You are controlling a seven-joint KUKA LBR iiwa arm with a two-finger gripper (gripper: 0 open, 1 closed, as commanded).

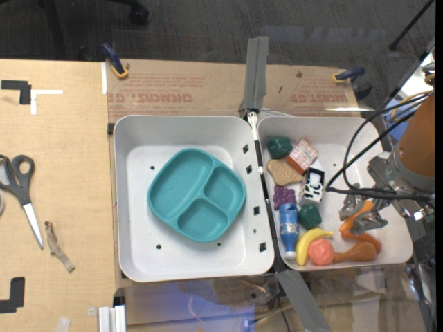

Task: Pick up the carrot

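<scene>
1. Two shallow white bins sat side by side; the left bin (124, 185) held a teal divided plate (198, 195).
2. The right bin (346, 126) held a cluster of toy foods, including a yellow banana (309, 241).
3. The gripper (361, 214) was low over the right bin's right side.
4. Its fingers were closed around the orange carrot (357, 214).
5. An orange drumstick-shaped toy (356, 250) lay just nearer.
</scene>
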